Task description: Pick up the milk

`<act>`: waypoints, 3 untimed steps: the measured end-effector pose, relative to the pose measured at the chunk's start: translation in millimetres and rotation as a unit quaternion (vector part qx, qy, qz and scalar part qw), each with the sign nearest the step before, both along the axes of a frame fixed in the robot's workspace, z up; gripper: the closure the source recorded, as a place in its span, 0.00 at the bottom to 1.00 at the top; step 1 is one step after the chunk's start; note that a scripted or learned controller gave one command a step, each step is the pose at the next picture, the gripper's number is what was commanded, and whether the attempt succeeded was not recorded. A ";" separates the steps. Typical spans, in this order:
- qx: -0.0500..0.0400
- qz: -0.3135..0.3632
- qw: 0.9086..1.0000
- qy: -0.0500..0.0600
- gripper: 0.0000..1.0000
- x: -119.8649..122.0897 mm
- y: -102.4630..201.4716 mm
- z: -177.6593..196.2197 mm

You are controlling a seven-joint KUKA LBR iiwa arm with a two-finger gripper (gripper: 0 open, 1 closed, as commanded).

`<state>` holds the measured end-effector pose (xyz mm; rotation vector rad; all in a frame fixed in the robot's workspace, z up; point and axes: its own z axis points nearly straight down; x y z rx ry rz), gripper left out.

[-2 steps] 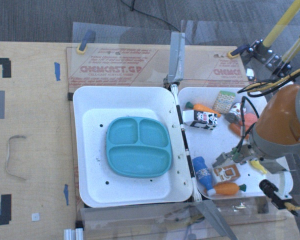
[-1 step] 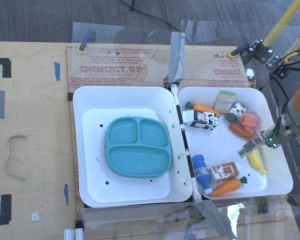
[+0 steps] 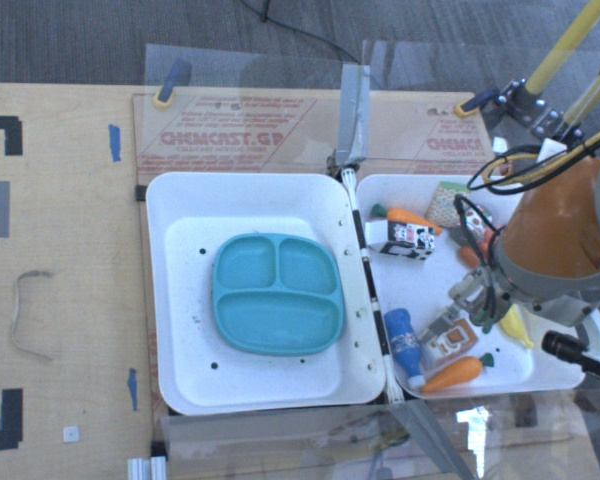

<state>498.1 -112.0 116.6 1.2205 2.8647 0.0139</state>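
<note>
The milk (image 3: 410,238) lies on its side in the right bin (image 3: 500,383), long axis running left to right, up and left of the hand (image 3: 458,318), which hovers open over a small carton (image 3: 453,342), holding nothing.

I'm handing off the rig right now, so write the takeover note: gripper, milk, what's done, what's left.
Gripper: low in the right bin, over a small brown packet, not over the milk.
Milk: cow-print carton lying on its side near the bin's far left, beside a carrot; apart from the gripper.
Done: nothing; the milk is not picked up.
Left: move to the milk, grasp it, lift.
</note>
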 end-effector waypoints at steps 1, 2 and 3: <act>0.004 0.056 0.998 -0.009 0.00 -0.4 -7.1 -6.0; 0.003 0.055 0.998 -0.010 1.00 -0.7 -8.7 5.4; -0.006 0.205 0.979 0.005 1.00 -1.3 -77.5 -26.6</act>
